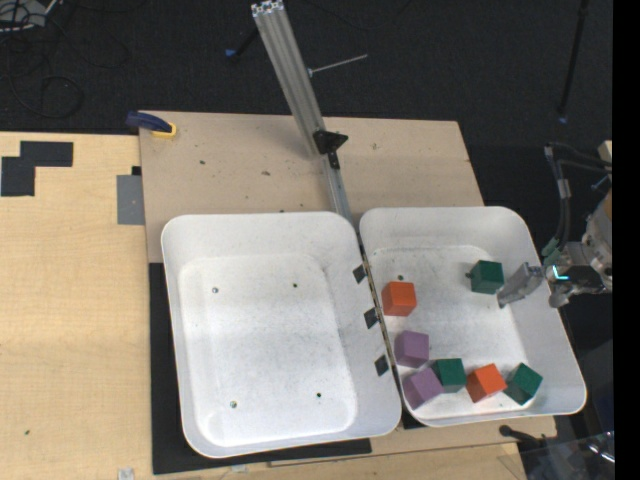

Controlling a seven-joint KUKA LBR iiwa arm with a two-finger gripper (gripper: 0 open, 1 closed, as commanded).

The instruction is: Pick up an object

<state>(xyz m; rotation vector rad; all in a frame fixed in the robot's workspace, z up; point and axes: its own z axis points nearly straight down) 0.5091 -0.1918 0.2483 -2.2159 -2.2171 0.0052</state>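
Blocks lie scattered in the right bin (452, 226), and the nearest to the gripper (522, 284) is a green cube (487, 276) by the bin's right wall, just left of the grey fingertip; whether they touch is hard to tell. The fingers (518, 286) are small and blurred at the bin's edge, so I cannot tell if they are open or closed, and nothing shows between them. Most of the arm is cut off at the right. The cube sits flat, too even-sided to have a long axis. An orange cube (399, 298) rests near the bin's left wall. Lower down cluster two purple blocks (411, 348) (422, 385), a second green block (450, 372), an orange block (486, 381) and a third green block (524, 382). The left bin (265, 230) adjoins on the bench (70, 298), and a slanted metal rail (292, 73) rises behind.
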